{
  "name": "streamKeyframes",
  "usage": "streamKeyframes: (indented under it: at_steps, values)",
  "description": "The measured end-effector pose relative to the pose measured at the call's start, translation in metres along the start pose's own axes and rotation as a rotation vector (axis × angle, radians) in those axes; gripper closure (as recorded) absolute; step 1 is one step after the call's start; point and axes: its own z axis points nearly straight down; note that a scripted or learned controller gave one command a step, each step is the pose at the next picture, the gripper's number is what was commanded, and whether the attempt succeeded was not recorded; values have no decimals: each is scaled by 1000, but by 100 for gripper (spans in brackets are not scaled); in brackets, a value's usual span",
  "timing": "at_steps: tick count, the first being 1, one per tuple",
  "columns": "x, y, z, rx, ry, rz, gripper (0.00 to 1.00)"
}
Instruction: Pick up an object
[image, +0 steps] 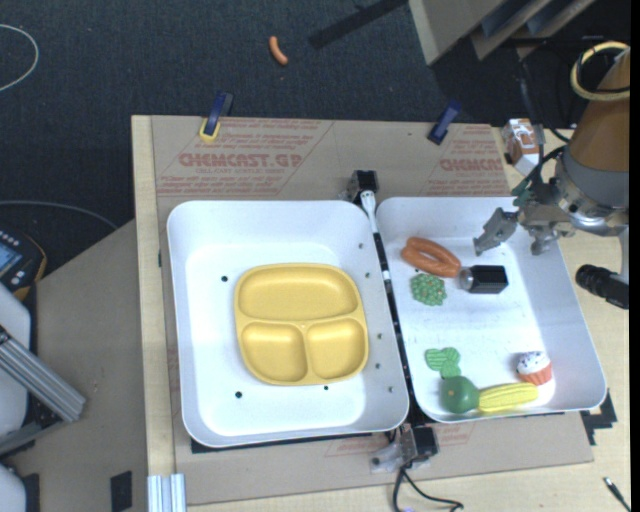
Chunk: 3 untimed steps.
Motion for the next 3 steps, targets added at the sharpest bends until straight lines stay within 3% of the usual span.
streamKeyframes:
  at_steps: [1, 2, 3]
  values:
    - [0, 3, -8, -15, -3, -3, 0]
    - [6, -1, 54, -8, -1, -3, 0]
    - [2, 11, 106, -23, -12, -3, 0]
